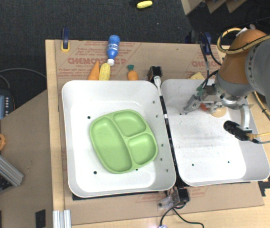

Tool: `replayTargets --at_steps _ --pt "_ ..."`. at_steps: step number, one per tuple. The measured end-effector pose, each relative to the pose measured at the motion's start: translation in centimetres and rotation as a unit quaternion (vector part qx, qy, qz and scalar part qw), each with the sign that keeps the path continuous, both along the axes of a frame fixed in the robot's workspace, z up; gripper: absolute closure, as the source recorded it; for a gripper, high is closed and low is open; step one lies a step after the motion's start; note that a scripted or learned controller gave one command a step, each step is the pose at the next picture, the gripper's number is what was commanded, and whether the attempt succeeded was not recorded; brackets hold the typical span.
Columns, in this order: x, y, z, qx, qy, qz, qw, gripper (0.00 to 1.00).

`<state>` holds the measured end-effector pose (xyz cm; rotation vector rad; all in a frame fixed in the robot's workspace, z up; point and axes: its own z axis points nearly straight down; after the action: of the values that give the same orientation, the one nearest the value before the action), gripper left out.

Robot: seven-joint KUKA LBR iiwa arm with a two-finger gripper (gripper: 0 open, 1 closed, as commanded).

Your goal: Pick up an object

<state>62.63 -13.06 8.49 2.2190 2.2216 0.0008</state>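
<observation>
My gripper (191,103) hangs low over the far left part of the right bin (210,160), reaching in from the grey arm with its orange band. Just right of the gripper lie a small red object (204,106) and a tan round object (217,111), partly hidden under the wrist. Nothing shows held in the gripper. In the left bin (78,103) a green divided plate (123,140) lies flat at the middle.
Beyond the left bin, on the bench, are a blue and white bottle (112,48), a corn cob (105,71), a carrot (94,71), a smaller carrot (132,73) and a black clip (154,72). A yellow item (144,4) lies on the dark floor.
</observation>
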Motion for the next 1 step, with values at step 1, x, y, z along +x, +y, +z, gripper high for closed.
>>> replayTargets --at_steps 1 --pt "0.0 0.0 0.0 0.0 0.0 0.0 1.0 0.0"
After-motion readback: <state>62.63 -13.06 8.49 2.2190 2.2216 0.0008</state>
